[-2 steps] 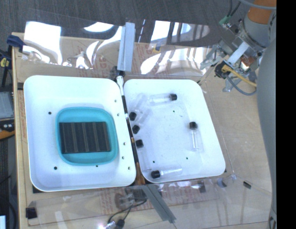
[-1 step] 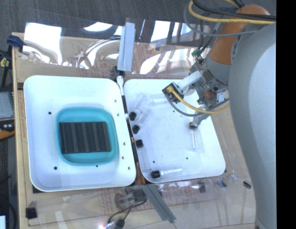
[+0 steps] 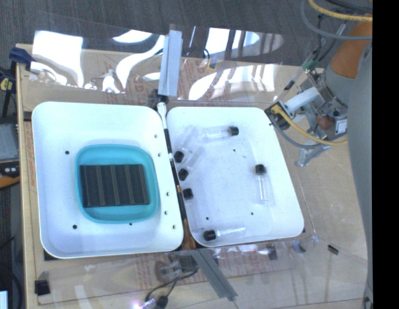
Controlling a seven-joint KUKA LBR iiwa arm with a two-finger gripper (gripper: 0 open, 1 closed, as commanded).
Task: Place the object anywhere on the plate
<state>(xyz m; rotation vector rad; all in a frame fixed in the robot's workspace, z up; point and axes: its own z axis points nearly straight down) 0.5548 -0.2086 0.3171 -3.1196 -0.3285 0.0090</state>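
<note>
A teal plate (image 3: pixel 116 183) with a dark ridged centre lies in the left white bin (image 3: pixel 51 230). Several clear vials with black caps lie in the right white bin (image 3: pixel 286 217): one at the back (image 3: pixel 215 134), one on the right (image 3: pixel 262 187), one along the front edge (image 3: pixel 225 233), and others near the left wall (image 3: pixel 186 154). My gripper (image 3: pixel 307 154) hangs outside the right bin, just beyond its right rim, apart from every vial and with nothing seen in it.
A grey bar (image 3: pixel 170 63) stands behind the seam between the bins. Cables and the arm's wrist (image 3: pixel 318 111) crowd the space at the back right. Clamps and brackets (image 3: pixel 206 269) sit along the bench's front edge.
</note>
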